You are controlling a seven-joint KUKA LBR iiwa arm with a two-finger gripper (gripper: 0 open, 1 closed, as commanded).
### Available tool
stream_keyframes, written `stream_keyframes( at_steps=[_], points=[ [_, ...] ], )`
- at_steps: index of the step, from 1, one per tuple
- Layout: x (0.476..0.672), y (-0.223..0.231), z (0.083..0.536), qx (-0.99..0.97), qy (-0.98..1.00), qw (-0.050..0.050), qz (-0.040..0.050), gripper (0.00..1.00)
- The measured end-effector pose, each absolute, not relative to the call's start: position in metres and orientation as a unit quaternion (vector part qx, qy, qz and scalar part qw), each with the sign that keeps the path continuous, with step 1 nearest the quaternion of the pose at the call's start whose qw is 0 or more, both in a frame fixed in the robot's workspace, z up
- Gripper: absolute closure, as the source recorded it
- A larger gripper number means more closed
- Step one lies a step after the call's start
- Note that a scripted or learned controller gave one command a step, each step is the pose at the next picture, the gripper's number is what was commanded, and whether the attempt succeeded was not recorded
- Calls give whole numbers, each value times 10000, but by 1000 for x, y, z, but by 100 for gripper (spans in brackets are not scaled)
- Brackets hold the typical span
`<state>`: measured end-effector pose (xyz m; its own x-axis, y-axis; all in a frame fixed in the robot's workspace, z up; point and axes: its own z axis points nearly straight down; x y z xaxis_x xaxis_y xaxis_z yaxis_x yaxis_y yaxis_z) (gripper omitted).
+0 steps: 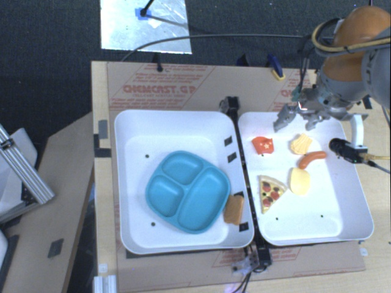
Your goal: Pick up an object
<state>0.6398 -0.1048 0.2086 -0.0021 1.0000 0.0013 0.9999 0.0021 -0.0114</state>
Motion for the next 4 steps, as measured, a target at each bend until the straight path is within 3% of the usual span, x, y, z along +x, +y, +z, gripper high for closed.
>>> stream_keyframes(
  at_steps=[1, 3, 4],
  points=[
    [642, -105, 217, -7057, -7085, -6, -6, 0],
    [634, -107, 115, -7067, -7075, 8, 10, 0],
    [640, -105, 93, -7062, -7080, -33, -59, 0]
  ],
)
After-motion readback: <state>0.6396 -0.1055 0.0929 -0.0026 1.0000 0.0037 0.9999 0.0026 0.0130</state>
